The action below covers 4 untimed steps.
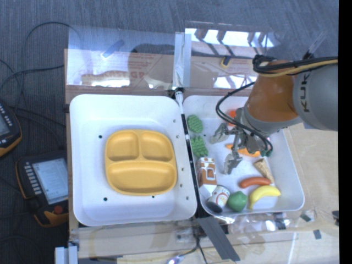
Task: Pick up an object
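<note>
Camera view: the grey-and-orange arm is reaching from the right, its hand [230,148] hanging with fingers spread and gripping nothing over the right bin [291,175], where a banana [264,194], sausage [254,181] and green ball [237,201] are lying; a yellow tray [141,161] is sitting in the left bin [88,125].

Two shallow white plastic bins [82,147], one yellow three-compartment tray [141,161], two green leafy toys [194,124], one yellow banana [263,194], one red sausage [254,181]
</note>
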{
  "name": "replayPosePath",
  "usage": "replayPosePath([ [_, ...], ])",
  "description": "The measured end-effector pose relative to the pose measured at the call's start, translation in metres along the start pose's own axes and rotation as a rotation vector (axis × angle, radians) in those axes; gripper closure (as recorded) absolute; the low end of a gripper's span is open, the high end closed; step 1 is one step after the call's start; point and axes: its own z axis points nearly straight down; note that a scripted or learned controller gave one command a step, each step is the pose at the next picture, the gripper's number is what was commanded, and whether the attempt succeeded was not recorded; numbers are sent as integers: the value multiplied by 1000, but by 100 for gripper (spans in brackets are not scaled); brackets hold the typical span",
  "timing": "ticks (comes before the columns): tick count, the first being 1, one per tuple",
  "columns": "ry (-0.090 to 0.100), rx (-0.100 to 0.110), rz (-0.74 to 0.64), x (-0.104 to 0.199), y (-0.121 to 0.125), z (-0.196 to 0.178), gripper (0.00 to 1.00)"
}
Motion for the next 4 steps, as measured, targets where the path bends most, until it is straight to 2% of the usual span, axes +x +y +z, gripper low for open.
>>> replayPosePath([
  [1, 9, -4, -106, -66, -98, -41, 0],
  [2, 4, 1, -291, 6, -58, 1, 0],
  [3, 1, 0, -322, 5, -20, 0, 0],
  [4, 0, -1, -271, 58, -33, -1, 0],
])
